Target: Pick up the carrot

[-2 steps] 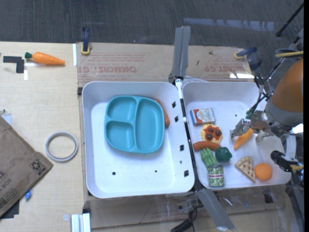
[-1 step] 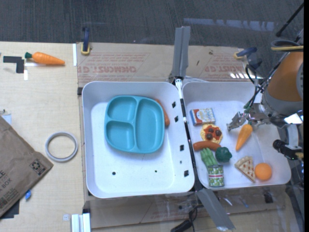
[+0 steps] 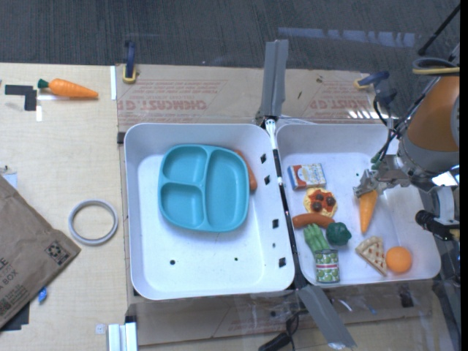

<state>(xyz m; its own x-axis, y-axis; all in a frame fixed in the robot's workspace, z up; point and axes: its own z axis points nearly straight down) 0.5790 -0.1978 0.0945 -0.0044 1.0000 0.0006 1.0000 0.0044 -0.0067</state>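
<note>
A: Operator log. What do you have on the gripper?

B: I see the gripper (image 3: 368,188) in the right bin (image 3: 409,141), toward its 3 o'clock side. The grey arm (image 3: 431,130) with its orange band comes in from 3 o'clock. The fingers pinch the thick top end of the carrot (image 3: 365,209), so I read it as clamped on the carrot.

A: Carrot position?

B: It hangs point down toward 6 o'clock, nearly upright in this view, thick end at 12 under the fingers. I can't tell whether its tip touches the bin floor.

A: Neighbours in that bin?

B: At 9 o'clock of the carrot, a small pizza (image 3: 321,200), with a sausage (image 3: 310,220) just below it. At 10 o'clock, a little red and white box (image 3: 307,175). At 7 o'clock, a broccoli piece (image 3: 338,233), a green vegetable (image 3: 316,238) beside it, and a can (image 3: 327,265) under both. At 6 o'clock, a waffle wedge (image 3: 372,254) with an orange (image 3: 398,259) touching its right side.

A: Left bin?

B: The left bin (image 3: 146,218) holds a blue divided plate (image 3: 205,187). Something orange (image 3: 252,178) peeks from behind the plate's 3 o'clock edge; I can't tell what it is.

A: Outside the bins?

B: On the bench at 9 o'clock, a tape ring (image 3: 93,221) and a cardboard box (image 3: 25,251). Far at 10 o'clock, a second carrot (image 3: 69,88) lies flat, well apart from the bins.
</note>
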